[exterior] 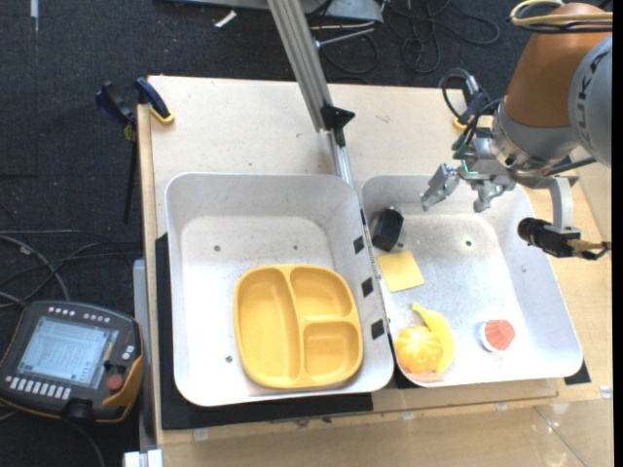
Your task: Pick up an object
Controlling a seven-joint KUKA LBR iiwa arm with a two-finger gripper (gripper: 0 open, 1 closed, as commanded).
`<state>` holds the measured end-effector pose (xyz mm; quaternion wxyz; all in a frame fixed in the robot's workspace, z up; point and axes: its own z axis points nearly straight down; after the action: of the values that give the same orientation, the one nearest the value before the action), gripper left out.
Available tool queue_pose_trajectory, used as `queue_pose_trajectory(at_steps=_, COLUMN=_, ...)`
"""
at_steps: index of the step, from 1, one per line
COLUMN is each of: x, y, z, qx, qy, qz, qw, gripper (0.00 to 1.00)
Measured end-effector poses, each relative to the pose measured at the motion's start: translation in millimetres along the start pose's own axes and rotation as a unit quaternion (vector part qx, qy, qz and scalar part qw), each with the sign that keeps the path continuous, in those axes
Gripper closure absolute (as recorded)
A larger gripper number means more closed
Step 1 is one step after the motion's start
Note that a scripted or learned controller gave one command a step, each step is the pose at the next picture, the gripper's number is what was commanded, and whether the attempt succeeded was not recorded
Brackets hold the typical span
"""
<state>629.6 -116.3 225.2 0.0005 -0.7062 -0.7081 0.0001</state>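
Above the far rim of the right bin (560, 305) the tool (459, 191) hangs with fingers spread, pinching nothing: this looks like the approach step. Nearest it in that bin is a black object (387, 228); next it must descend over one

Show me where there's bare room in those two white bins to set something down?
Left bin: bare floor behind and left of the yellow tray. Right bin: open middle between the yellow card and the red piece. Crowded along the divider, around the black object and the yellow fruit.
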Motion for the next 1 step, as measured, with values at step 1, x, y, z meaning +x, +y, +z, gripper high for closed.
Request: queue_pose_trajectory(at_steps=1, x=1.1, y=-11.1, z=54.8, qx=0.003, qy=0.000, qz=0.002, qw=1.0000, gripper=0.00)
